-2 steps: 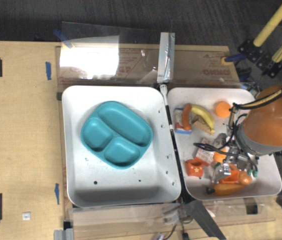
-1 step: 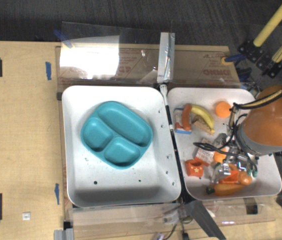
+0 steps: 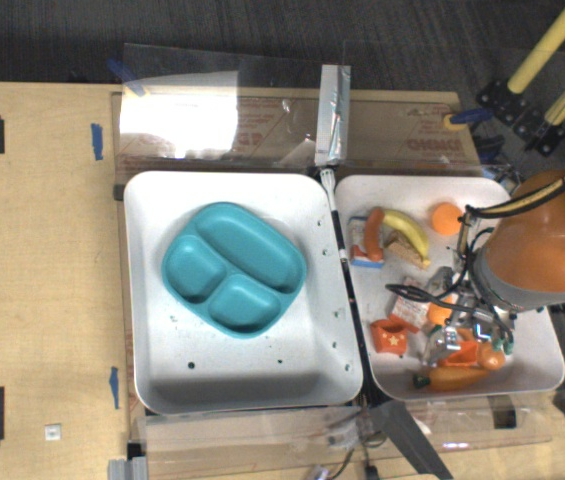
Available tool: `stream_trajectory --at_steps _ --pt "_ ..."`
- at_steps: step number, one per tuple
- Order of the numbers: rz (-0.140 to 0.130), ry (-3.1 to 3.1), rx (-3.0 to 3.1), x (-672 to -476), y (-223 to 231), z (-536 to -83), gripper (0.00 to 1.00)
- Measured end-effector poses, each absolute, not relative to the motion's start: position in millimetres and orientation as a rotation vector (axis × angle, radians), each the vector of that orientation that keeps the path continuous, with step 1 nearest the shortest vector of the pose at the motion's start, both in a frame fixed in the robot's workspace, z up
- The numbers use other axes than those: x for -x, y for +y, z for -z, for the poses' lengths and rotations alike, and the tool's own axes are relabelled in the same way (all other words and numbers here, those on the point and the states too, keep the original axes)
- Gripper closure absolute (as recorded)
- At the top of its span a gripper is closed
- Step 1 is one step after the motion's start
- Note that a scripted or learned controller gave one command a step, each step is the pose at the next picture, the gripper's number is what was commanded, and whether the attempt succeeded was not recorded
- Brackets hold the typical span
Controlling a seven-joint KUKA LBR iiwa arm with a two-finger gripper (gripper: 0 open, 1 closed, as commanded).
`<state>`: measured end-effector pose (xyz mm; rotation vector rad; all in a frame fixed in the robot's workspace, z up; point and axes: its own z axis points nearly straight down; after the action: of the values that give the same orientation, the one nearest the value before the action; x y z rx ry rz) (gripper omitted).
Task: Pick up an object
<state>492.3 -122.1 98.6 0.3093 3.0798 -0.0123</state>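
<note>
The tool (image 3: 459, 336) sits low in the right bin (image 3: 542, 373) among cluttered toy food: one banana (image 3: 408, 232), one orange ball (image 3: 446, 218), one carrot (image 3: 454, 376), one red carton (image 3: 390, 337). The left bin (image 3: 152, 208) holds one teal divided plate (image 3: 234, 268).

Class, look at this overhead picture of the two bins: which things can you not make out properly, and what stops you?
- Gripper, camera view: small and lost among clutter; its finger state cannot be read.
- Carrot in the right bin: partly covered by the gripper.
- Small items beside the banana: overlapping and too small to name.
- Arm: cut off by the right edge.
- Teal plate in the left bin: fully clear.
</note>
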Motion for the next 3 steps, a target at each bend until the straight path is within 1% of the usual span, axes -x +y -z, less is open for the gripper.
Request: stream_trajectory --at_steps 1,2,3 --pt "0.015 3.083 -0.287 -491.9 -119.8 -98.5 0.00" --pt "0.006 3.091 -0.312 -496.6 -121.6 -96.0 0.00" --pt "0.010 3.072 -0.308 -502.2 -122.0 -109.5 1.00"
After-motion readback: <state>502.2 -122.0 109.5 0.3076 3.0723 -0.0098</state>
